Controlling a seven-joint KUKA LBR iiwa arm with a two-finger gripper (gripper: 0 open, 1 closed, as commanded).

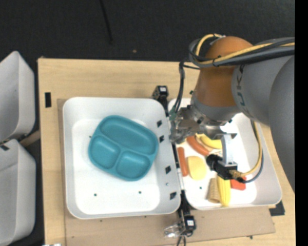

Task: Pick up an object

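Observation:
The right bin holds several toy foods. An orange sausage and a yellow banana lie just under the wrist. Below them are a thin orange stick, a pale yellow wedge, a yellow corn cob, a tan cone and a small red piece. My gripper hangs low over the upper left part of this bin, near the wall between the two bins, just up and left of the sausage. The arm's grey and orange body hides the bin's upper part.
The left bin carries a blue divided plate, tilted slightly. Black clips line the ridge between the bins. White blocks stand off the bench's left edge.

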